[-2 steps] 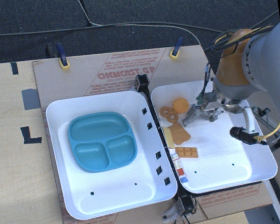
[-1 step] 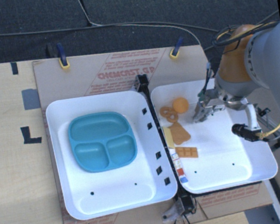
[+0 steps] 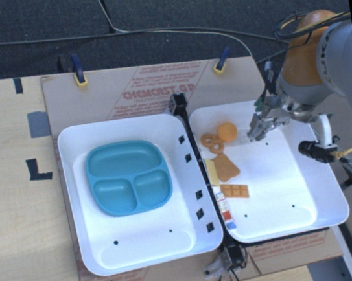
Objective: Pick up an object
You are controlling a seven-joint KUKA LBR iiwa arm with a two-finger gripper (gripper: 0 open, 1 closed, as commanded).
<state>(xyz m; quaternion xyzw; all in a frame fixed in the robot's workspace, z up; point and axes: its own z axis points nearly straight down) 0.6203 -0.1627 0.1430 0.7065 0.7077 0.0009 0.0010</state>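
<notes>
Objects for picking sit bunched along the left side of the right bin (image 3: 305,212), just right of centre frame. Scanning from the left, you see dark tape marks on the pale bench top, then a cardboard sheet (image 3: 155,90) held by two blue-and-yellow clamps at its upper edge. On it, the left bin (image 3: 93,247) carries a blue divided plate (image 3: 129,176) in its upper half, lying flat. A black divider strip (image 3: 196,166) runs between the two bins. Just past it, in the right bin, you find a small pretzel (image 3: 212,142) touching an orange ball (image 3: 227,131), a tan wedge-shaped piece (image 3: 224,167) below them, an orange waffle-like rectangle (image 3: 235,191) lower still, and a slim stick with red and blue marks (image 3: 226,211) against the bin's left wall. Farther right, the gripper (image 3: 258,132) hovers over the bin's upper middle, near the ball but apart from it; you cannot tell whether its fingers are open or closed, and nothing shows between them. The grey arm (image 3: 328,61) with its orange band fills the upper right of the frame.
</notes>
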